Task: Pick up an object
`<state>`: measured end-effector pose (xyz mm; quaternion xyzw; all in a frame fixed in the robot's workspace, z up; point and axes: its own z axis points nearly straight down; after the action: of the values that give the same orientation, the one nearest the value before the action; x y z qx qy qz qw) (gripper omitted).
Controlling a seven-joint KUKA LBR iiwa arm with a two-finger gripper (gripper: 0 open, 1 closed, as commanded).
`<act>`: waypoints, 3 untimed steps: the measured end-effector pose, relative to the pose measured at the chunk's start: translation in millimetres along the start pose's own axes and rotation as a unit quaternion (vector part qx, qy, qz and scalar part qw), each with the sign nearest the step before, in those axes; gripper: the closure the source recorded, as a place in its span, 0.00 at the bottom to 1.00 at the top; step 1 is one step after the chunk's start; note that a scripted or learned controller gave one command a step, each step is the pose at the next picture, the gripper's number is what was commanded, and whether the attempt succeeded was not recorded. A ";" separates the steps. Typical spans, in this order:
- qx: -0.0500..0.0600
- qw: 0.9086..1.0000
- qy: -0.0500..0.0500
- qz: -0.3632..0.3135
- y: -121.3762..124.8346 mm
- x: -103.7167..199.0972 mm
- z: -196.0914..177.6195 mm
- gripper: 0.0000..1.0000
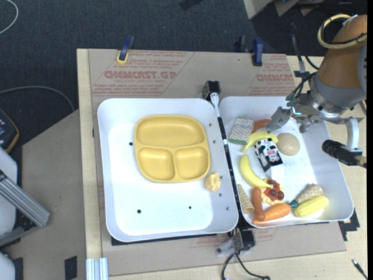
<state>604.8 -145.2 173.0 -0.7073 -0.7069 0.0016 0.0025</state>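
Note:
My gripper (292,122) hangs over the far part of the right bin (333,174), its two dark fingers spread apart with nothing between them. Just below it lies a beige egg-shaped ball (288,144). To the ball's left sit a black-and-white toy (268,153) and a yellow banana (250,169). A green-topped sponge piece (240,130) lies at the bin's far left. Near the front edge are a carrot (271,213), a corn cob (311,205) and red berries (273,189).
The left bin (116,185) holds a yellow divided tray (172,147) and a small yellow piece (213,181) near its right wall. The grey and orange arm (344,57) comes in from the upper right. Blue clamps (256,51) stand at the board's far edge.

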 end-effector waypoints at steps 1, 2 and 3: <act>0.000 1.000 0.000 0.000 2.0 4.1 62.7 0.00; -0.006 1.000 -0.001 -0.001 5.0 4.5 84.8 0.00; -0.003 1.000 -0.001 0.000 3.0 4.7 77.1 1.00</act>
<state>607.4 -140.4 95.8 -0.7071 -0.7071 -0.0003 -0.0004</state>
